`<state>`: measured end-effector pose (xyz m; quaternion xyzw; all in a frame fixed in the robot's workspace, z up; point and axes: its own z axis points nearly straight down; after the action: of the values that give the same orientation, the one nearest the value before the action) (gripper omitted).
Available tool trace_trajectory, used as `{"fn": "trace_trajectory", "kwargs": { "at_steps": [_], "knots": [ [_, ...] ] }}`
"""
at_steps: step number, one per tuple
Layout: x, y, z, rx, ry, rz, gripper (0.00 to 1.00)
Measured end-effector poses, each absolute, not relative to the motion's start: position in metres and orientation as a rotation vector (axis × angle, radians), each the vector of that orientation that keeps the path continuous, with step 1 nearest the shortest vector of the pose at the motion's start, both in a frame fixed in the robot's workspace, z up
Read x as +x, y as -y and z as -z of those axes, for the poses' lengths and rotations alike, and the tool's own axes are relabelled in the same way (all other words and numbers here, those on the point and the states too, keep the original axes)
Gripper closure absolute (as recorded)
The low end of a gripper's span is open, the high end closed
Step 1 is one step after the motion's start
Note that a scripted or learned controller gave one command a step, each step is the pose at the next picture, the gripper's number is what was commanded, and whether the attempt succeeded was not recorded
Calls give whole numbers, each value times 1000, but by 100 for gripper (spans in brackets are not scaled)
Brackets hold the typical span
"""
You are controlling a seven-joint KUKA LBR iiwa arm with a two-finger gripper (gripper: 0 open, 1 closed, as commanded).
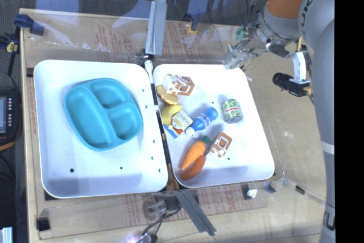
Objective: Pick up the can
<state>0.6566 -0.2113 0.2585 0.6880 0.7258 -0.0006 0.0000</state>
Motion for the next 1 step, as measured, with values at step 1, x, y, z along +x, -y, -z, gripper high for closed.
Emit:
{"fn": "trace_trajectory", "kwargs": {
  "at_steps": [1],
  "knots": [
    [657,210,-258,2203,-2240,2,100]
  ]
}}
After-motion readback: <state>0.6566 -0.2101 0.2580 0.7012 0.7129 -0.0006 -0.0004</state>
